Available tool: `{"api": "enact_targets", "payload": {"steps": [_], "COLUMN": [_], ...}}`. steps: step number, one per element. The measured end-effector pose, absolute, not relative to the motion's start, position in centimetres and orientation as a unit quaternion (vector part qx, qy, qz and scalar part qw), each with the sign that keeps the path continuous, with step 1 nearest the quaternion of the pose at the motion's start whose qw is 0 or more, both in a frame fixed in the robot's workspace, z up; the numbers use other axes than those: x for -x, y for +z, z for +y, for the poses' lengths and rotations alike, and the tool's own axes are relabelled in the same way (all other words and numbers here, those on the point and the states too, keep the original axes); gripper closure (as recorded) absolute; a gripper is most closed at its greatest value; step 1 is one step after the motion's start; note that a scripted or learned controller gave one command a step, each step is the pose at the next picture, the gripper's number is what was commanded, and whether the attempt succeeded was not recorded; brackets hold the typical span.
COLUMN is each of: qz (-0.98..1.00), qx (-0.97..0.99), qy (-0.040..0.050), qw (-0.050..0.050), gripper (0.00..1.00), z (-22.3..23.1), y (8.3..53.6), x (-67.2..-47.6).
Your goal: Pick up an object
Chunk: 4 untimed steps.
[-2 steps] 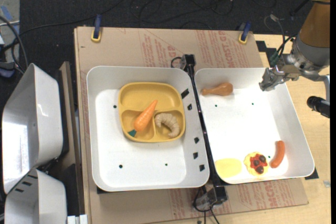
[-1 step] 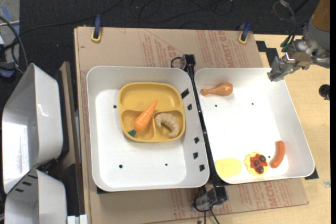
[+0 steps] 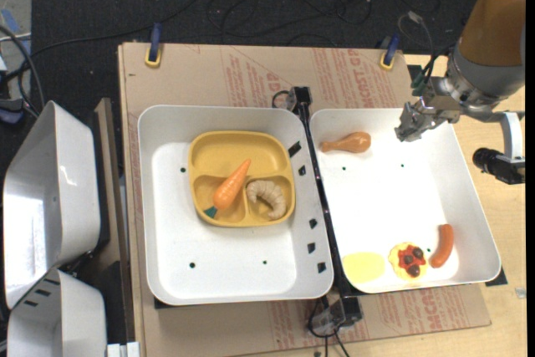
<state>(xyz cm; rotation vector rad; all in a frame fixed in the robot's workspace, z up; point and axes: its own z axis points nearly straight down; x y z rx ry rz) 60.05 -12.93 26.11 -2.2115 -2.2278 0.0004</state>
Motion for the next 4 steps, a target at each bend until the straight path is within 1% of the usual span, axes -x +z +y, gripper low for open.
{"api": "enact_targets", "payload": {"steps": [1,2,3,4], "qz": [-0.710,-0.710,-0.710,-0.710], "qx": [0.704,0.704,0.704,0.704], "qy": [-0.0001,0.0004,0.0005,-0.0005], "qw": [0.001,0.001,0.001,0.000], "gripper": [1.00,1.00,1.00,1.00], "z": [-6.7,-1.4,4.7,9.7], "y": [25.7,23.9,23.6,24.1], "x": [-60.3,-59.9,-58.5,-57.8]}}
